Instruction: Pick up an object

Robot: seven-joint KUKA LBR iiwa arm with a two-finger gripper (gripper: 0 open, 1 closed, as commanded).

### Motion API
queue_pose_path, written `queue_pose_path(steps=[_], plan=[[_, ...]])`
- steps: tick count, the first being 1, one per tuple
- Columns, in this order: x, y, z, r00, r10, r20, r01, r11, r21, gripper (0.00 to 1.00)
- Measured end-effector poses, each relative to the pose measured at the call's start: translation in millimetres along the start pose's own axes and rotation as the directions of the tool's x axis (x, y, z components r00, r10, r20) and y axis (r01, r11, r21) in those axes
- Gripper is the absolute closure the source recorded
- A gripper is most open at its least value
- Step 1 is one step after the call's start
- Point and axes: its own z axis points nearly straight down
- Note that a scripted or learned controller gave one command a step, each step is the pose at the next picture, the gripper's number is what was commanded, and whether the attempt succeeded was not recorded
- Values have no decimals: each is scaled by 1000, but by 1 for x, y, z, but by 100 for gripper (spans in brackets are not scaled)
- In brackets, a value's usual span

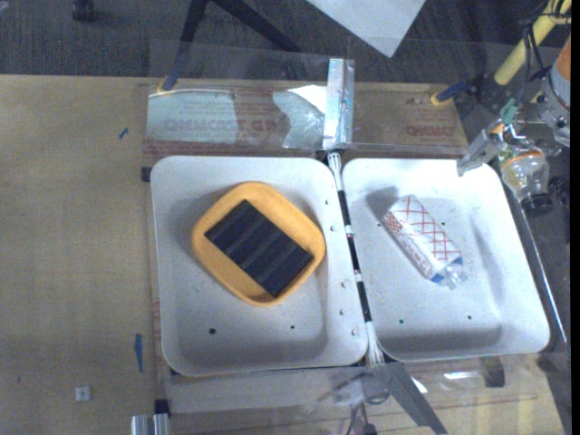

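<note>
Metallic and cluttered with wires, the tool (503, 143) sits at the upper right, just past the far right corner of the right bin (517, 333). From where I stand I cannot tell how it is set, since the parts blur into the cables and a yellow tube around it. It hangs apart from everything in the bins.

Nearest to it, in the right bin, lies a white packet with a red criss-cross print (421, 236), stretched diagonally from upper left to lower right, its crinkled clear end pointing toward the near right.

Across the divider, the left bin (181, 333) holds a yellow-orange dish with a dark ribbed insert (258, 243), turned at an angle near the bin's middle.

Both bins rest on the wooden counter (63, 243).
</note>
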Motion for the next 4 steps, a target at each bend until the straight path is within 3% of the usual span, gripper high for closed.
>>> queue_pose_path(steps=[1,2,3,4], plan=[[48,19,83,996,-89,1,89,996,-1,0],[57,30,173,985,-170,0,170,985,0,0],[76,12,184,956,-293,11,294,956,-17,0],[72,53,185,986,-169,7,169,985,-15,0]])
